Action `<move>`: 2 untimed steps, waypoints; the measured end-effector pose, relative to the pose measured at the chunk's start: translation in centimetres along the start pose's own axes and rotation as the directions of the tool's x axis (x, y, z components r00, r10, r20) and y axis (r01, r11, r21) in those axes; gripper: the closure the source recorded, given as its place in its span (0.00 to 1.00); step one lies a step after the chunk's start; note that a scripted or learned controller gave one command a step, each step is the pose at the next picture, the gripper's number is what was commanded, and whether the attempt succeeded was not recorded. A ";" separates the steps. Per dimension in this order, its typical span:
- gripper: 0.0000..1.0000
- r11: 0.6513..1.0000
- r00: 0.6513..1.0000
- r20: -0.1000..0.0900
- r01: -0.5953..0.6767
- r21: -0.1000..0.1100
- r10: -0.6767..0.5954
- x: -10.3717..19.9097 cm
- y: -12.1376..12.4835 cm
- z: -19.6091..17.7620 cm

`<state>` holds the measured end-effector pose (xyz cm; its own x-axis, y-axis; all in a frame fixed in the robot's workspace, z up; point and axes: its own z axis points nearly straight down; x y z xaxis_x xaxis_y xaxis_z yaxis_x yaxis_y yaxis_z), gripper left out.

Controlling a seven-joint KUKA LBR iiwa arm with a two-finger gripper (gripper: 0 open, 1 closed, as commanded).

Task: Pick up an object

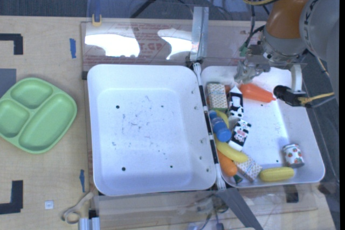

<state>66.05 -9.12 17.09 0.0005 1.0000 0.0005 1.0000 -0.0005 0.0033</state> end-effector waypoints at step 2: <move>1.00 0.997 0.997 0.001 0.074 0.001 -0.074 -3.5 -0.8 -2.8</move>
<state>65.24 -12.63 19.87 -0.0736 0.9973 -0.0011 0.9973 0.0736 0.0024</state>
